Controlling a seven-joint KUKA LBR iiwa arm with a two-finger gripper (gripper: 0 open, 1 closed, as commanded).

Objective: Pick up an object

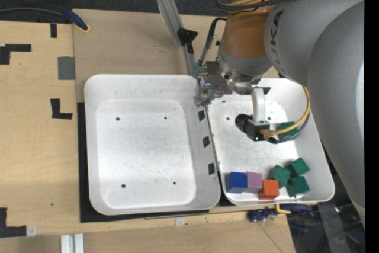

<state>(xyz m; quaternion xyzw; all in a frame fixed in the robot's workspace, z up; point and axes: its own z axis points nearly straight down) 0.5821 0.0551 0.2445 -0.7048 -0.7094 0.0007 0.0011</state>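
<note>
right bin (232,142) holds blue cube (237,181), lilac cube (254,181), orange cube (270,188); green blocks (282,175) beside

arm (331,50): grey, enters from right | orange band (251,15): topmost | hand (205,90): at arm's left end

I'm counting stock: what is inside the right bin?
In the right bin, by its near edge: blue cube, lilac cube, orange cube, three green blocks. The arm covers its far right part; anything there is hidden.
</note>
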